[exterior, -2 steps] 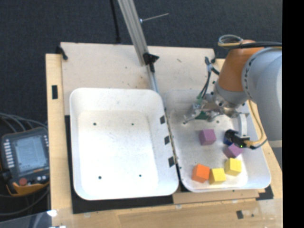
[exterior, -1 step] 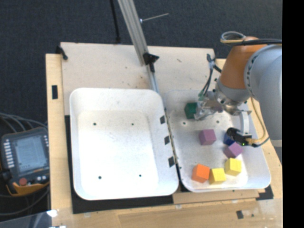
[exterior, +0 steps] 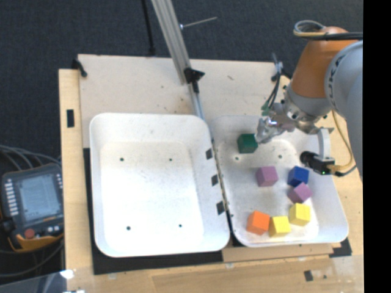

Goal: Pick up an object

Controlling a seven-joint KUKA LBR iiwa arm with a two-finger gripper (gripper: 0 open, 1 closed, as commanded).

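In the upper part of the right white plastic bin (exterior: 324, 224), your two-finger gripper (exterior: 264, 131) touched the small green cube (exterior: 247, 143), grip unreadable, so a glancing edge contact could have nudged it away.

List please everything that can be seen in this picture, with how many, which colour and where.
green block: 1, green, upper part of the right bin, beside the gripper tip
purple blocks: 2, purple, middle of the right bin, the second further right
blue block: 1, blue, right of the first purple one
yellow blocks: 2, yellow, lower part of the right bin, the second beside it
orange block: 1, orange, left of the yellow ones
bins: 2, white, side by side on the bench
pendant: 1, grey, far left
arm: 1, grey and orange, from the right
gripper: 1, over the right bin
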